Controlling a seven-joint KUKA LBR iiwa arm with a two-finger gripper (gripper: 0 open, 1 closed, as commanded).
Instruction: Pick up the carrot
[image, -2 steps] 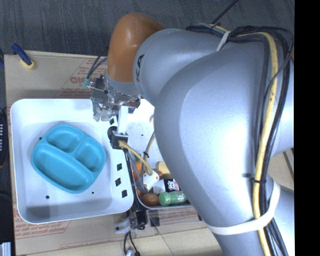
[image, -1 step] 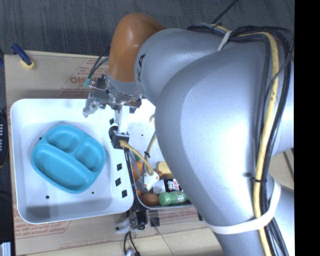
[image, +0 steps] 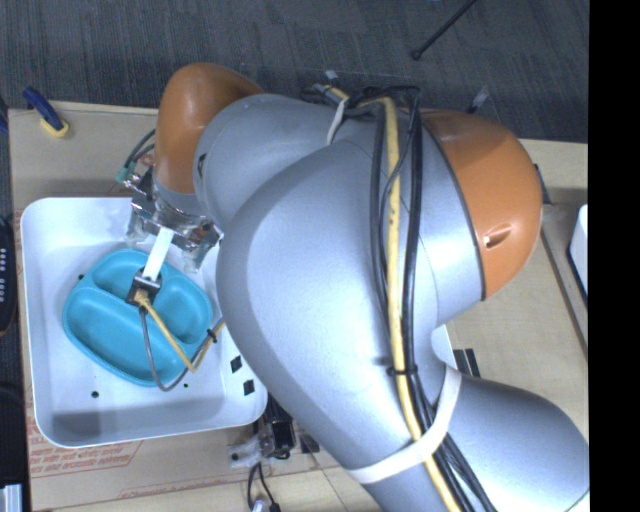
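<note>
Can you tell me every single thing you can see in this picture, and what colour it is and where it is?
White bin: one, white, on the left side of the bench.
Blue dish: one, light blue with two hollows, lying inside the white bin.
Clip: one, blue and yellow, at the top left beside the bench edge.
Bench: one, tan, under the bin.
Floor: dark grey, along the top.
Carrot: I cannot spot it from here; the arm covers a lot of the picture.
Cables: a bundle, yellow and black, running along the arm.
Arm: one, grey with orange parts, reaching in from the right.
End effector: one, metal, low over the blue dish.
</note>
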